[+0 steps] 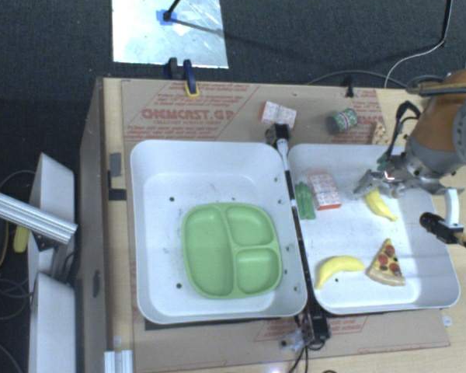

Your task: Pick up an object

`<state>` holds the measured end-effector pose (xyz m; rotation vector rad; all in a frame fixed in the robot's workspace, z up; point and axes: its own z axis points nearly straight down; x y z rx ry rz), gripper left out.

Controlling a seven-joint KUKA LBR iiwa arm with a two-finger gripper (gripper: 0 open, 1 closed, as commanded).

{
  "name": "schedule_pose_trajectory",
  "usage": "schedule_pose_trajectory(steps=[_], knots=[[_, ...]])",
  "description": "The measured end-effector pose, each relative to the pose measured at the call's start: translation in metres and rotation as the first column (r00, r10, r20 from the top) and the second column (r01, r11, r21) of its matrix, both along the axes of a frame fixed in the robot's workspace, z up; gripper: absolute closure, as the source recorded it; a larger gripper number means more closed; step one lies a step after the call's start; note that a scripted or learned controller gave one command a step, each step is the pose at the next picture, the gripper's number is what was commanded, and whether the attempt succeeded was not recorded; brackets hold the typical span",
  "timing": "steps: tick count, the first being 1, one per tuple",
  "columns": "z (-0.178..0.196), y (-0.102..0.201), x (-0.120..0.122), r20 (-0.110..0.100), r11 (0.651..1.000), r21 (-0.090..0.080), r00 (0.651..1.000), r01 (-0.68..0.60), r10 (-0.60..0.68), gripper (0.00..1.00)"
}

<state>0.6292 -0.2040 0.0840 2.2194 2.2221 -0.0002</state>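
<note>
Arm point(443, 127): grey with orange band, comes in from the right edge, wrist bent down over the right bin's far right part.
Gripper point(379, 182): low over the right bin point(435, 286), metal fingers point(366, 183) pointing left. Tips sit just above the upper end of a small banana.
Gripper opening: cannot tell, fingers read as one blurred metal cluster, gap not resolved.
Held object: nothing visibly between the fingers.
Small banana point(381, 206): yellow, lies on the bin floor just below the gripper, tilted down to the right. Touching the fingers or not, cannot tell.
Second banana point(339, 269): yellow, curved, lower middle of the right bin, just left of the pizza slice.
Pizza slice point(387, 263): toy wedge, point up, lower right part of the same bin.
Small box point(325, 190): white and red, upper left of the right bin, beside a green piece.
Green piece point(304, 200): narrow, against the right bin's left wall.
Left bin point(151, 208): holds a green divided plate point(231, 249), three compartments.
Bench behind bins: small can point(344, 120) and a paper tag point(278, 114) on the cardboard.
</note>
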Motion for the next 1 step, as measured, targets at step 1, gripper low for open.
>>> schedule_pose_trajectory(steps=[1], knots=[[0.0119,-0.0002,0.0015,0.004,1.000,-0.001,1.000,-0.002,0.002,1.00]])
